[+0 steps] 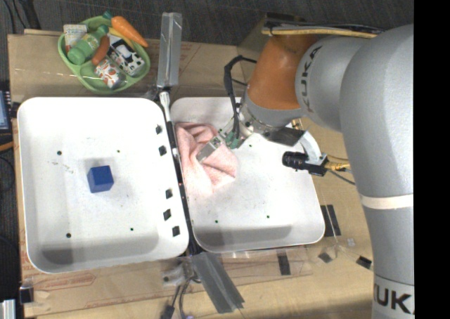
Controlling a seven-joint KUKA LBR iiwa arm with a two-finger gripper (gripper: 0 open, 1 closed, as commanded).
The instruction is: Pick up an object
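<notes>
My end effector (212,147) is down on the pink cloth (205,158) at the left side of the right bin (295,219), but I cannot tell its state. The cloth lies crumpled on the bin floor, so by my judgement lifting remains.

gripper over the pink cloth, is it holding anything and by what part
Cannot be told. The gripper is down on the pink cloth near its middle in the right bin, but the view does not show cloth between its fingers.
</notes>
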